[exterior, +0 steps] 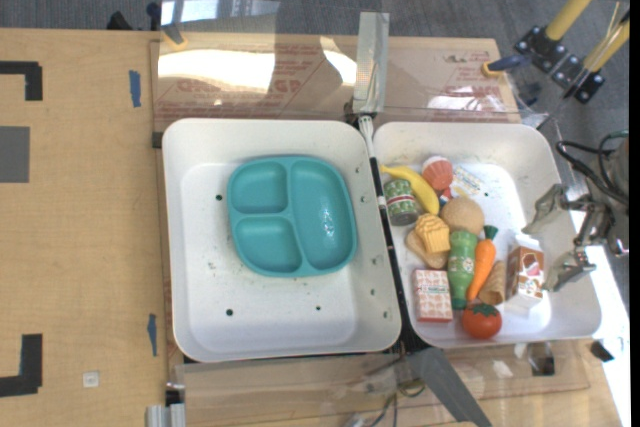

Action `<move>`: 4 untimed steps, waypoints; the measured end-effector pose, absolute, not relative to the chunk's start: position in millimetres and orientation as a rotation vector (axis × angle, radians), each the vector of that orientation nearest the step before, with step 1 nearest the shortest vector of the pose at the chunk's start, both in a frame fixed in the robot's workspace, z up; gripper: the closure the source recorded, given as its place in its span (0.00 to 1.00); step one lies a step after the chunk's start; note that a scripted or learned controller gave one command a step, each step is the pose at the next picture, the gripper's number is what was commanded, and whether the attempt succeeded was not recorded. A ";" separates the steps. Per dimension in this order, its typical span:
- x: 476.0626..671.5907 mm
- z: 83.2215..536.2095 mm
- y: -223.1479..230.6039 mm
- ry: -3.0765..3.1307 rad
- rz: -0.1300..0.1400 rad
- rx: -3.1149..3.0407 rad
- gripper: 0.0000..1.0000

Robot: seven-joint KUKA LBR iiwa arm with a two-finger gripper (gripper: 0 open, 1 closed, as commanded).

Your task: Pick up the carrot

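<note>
The carrot (482,265) is orange with a small green top and lies in the right bin (570,315), its tip pointing toward the front. It is wedged between a green bottle (462,265) on its left and a brown and white carton (526,273) on its right. My gripper (561,238) hovers over the right side of that bin, to the right of the carton and apart from the carrot. Its metal fingers (548,203) stand open with nothing between them.
Packed around the carrot are a banana (412,183), a green can (402,205), a potato (462,213), a yellow waffle piece (432,237), a pink box (432,295) and a tomato (481,320). The left bin (190,295) holds a teal divided plate (292,215).
</note>
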State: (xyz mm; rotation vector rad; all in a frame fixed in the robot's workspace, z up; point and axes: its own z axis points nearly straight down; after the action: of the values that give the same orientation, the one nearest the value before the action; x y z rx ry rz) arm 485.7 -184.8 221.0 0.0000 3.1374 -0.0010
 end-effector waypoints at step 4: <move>521.8 103.4 -97.9 3.105 -0.013 -0.208 1.00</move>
State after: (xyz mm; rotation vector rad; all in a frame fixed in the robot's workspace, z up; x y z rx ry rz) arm 521.8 -97.9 103.4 -0.2075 3.1052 -0.0133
